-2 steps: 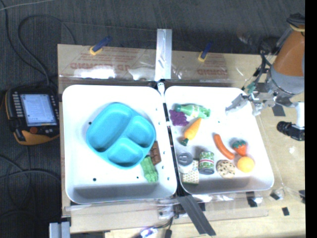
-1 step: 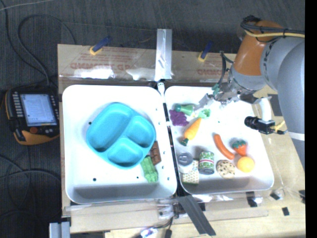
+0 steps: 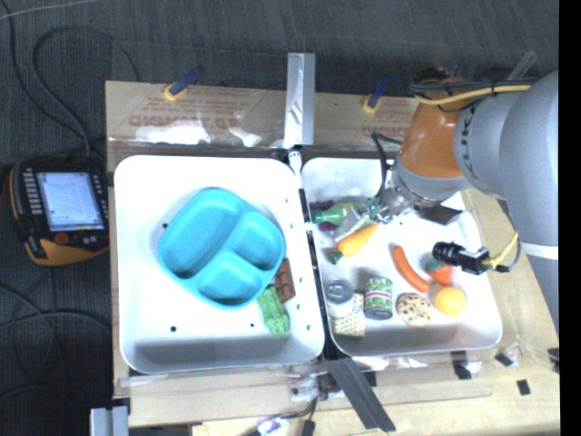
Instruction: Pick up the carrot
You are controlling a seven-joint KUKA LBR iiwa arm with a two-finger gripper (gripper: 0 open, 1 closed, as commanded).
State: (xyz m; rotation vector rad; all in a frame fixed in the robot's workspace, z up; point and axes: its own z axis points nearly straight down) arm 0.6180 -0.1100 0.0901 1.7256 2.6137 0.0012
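The arm (image 3: 495, 143) reached in from the right over the right bin (image 3: 486, 334), and its tool (image 3: 386, 205) sat low at the bin's upper middle, just above the carrot (image 3: 357, 239). Whether the tool stood apart or together could not be told, since the wrist covered it from above. The carrot lay slanted in the bin's upper left part, its thick yellow-orange end close under the tool and its green top pointing down-left. A green and purple item (image 3: 329, 213) lay just beside it to the upper left, crowding that side. An orange-red sausage shape (image 3: 409, 268) lay to the right, apart from the carrot. Along the bin's lower part sat a grey ring (image 3: 339, 290), a green can (image 3: 379, 297), a cookie (image 3: 415, 309) and an orange (image 3: 449, 300). The left bin (image 3: 145, 334) held a blue tray (image 3: 223, 246), with a green block (image 3: 273, 309) near its lower right corner.
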